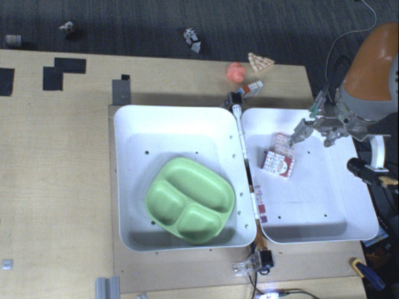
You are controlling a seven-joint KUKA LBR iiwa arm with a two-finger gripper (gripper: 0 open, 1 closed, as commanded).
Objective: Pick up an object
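A small red-and-white packet (pixel 278 162) lies flat in the right bin (pixel 324 198), near its left wall. My gripper (pixel 315 136) hangs over the same bin, to the upper right of the packet, open, with nothing between its fingers. Its left fingertip (pixel 300 133) is close to the packet's top corner; whether it touches I cannot tell. A green divided plate (pixel 190 198) rests tilted in the left bin (pixel 134 136).
Behind the bins on the bench lie a pink ball (pixel 235 72), a wedge-shaped toy (pixel 260 61) and a small tube (pixel 249 90). The grey and orange arm (pixel 371 67) fills the upper right. Cables and clips sit along the bins' shared edge (pixel 247 167).
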